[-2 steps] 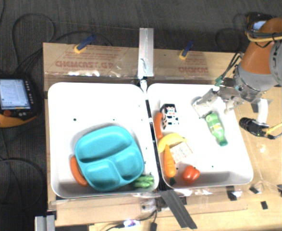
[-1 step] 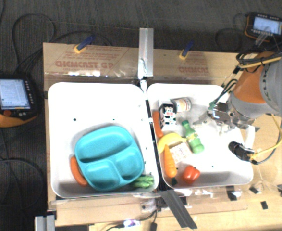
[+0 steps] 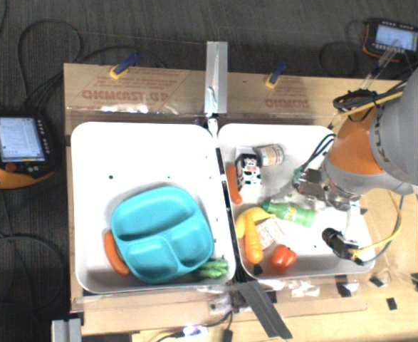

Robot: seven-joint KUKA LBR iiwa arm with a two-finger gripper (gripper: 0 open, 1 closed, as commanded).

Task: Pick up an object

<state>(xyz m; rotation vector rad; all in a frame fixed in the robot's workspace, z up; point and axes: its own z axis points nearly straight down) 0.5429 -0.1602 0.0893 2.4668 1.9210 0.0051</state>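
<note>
Left bin (image 3: 87,191): mostly taken up by a blue divided plate (image 3: 162,234), with an orange carrot-like toy (image 3: 115,254) tucked under its left rim and a green leafy piece (image 3: 214,268) jammed at the front corner. Poor targets, both: pressed against plate and wall, likely to slip or drag the plate along.

Middle wall between the bins: an orange stick (image 3: 233,185) lying right along it on the right bin's side. Little room there for a straight descent; risk of striking the rim.

Right bin (image 3: 305,135), the likelier source of something to pick: a small cow figure (image 3: 249,171) and a tipped jar (image 3: 269,154) near the back, then a crowded front cluster of banana (image 3: 244,223), paper packet (image 3: 269,230) and red pepper (image 3: 282,257), touching or overlapping. Danger of catching two at once or nudging the heap apart.

Green bottle (image 3: 292,213) lying on its side, just beside the claw (image 3: 307,186); round, so prone to rolling away under a glancing touch.

Claw low over the right bin's middle; how far open, impossible to tell, and nothing visibly held. Open floor toward the back right; the arm (image 3: 358,155) and its cables (image 3: 365,251) crowd the right wall, with a snag possible on withdrawal.
</note>
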